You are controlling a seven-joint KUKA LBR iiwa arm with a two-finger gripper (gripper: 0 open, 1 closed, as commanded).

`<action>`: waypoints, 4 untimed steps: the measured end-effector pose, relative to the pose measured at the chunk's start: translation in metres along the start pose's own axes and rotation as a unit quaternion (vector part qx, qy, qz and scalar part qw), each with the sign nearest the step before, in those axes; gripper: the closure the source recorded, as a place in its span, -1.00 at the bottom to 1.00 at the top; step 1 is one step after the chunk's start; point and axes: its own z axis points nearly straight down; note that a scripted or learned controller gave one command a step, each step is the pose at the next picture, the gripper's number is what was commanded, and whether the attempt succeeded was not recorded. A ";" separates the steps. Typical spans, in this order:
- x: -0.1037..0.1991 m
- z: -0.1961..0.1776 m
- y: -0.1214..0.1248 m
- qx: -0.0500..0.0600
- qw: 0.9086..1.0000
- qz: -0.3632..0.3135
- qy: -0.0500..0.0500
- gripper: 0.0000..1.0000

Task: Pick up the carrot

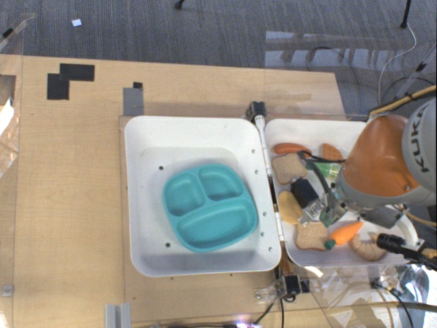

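The carrot (346,232), orange with a small green tip at its left end, lies on the floor of the right bin (289,249) near the front. My gripper (326,212) hangs just above and to the left of it, under the grey wrist and the orange band. The arm hides the middle of that bin. Nothing appears lifted; the carrot rests flat among the other food pieces.
Around the carrot lie a toast slice (311,236), a yellow piece (289,208), a brown bread slice (289,165), a sausage (293,147), a brown roll (332,152), a tan piece (369,249) and something green (328,173). The left bin (136,183) holds a teal divided plate (209,207).
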 end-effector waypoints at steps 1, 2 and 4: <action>0.000 0.001 -0.001 0.001 1.000 0.000 0.001 -1.00; -0.014 0.015 -0.017 0.004 0.984 -0.176 0.003 -1.00; -0.040 0.015 -0.026 0.004 0.997 -0.081 -0.002 -1.00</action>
